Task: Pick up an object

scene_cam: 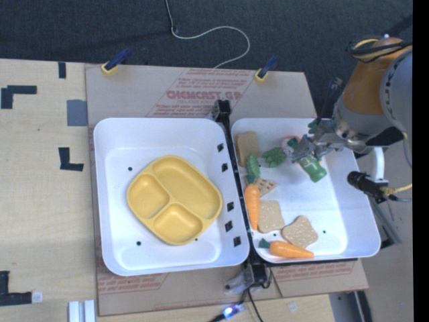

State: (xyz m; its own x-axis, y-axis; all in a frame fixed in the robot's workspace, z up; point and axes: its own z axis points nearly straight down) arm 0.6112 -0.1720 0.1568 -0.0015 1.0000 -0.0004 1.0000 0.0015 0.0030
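Where the bench edge sits nearest the camera, the right bin holds a carrot lying along its front wall, with a slice of toast just behind it. A second toast slice lies beside an upright-lying carrot against the bin's left wall. A small cracker sits just behind those. In the left bin, a yellow three-compartment plate rests flat near the centre.

Further back in the right bin: a green pepper-like piece, a broccoli-like green piece, and a tan bread slice by the far-left corner. A green cylindrical object, tilted, lies directly under the gripper; small red item behind it, partly hidden. Cannot tell the gripper's state or whether it grips the green object. The arm enters from the right. Beyond the bins, cardboard sheet with two clamps, then dark floor with a white cable.
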